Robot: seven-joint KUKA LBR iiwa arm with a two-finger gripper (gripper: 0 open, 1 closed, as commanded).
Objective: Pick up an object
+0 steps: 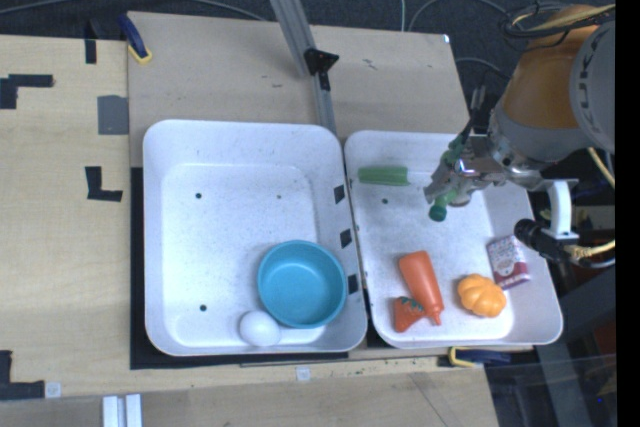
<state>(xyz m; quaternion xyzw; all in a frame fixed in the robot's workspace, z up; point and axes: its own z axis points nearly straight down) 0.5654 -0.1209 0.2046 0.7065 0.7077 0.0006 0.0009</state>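
Camera view: blue bowl (301, 283), white ball (259, 326) in left bin (175, 160).

End effector (441, 200) over right bin (392, 233), perhaps empty

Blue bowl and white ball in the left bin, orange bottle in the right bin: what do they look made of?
Blue bowl: likely moulded plastic, smooth, uniform colour, soft sheen on the rim.
White ball: smooth, matte to slightly glossy; plastic or foam, the look leaves it open.
Orange bottle: probably plastic, solid colour, smooth with a faint highlight along its side.
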